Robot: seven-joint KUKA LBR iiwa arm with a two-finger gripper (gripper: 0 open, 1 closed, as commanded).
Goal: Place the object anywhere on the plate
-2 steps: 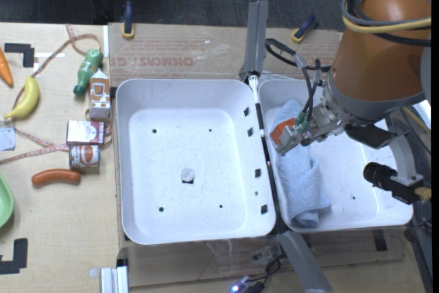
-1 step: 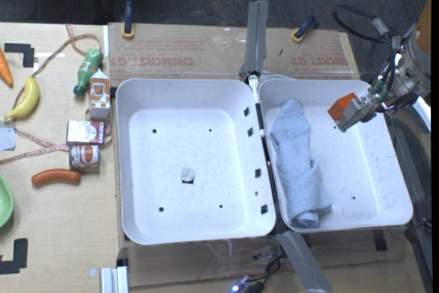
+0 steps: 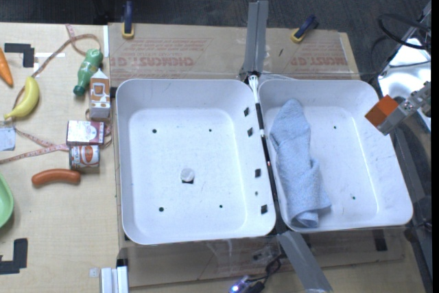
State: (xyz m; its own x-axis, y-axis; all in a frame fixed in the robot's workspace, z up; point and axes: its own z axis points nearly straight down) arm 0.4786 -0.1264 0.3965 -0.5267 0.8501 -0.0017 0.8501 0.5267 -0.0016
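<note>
The arm's orange band (image 3: pixel 381 113) sits at the right bin's (image 3: pixel 384 213) edge; the claw's state cannot be determined. A blue-grey cloth (image 3: pixel 299 161) lies in that bin. A small grey disc (image 3: pixel 187 176) rests in the left bin (image 3: pixel 137 216). Placement is judged not started.

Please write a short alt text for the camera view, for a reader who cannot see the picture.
Two shallow white bins sit side by side on a bench: the left bin holds a small pale round object, and the right bin holds a crumpled light blue cloth. The arm's orange band shows at the right edge. Toy foods, including a banana, lie left of the bins.
</note>
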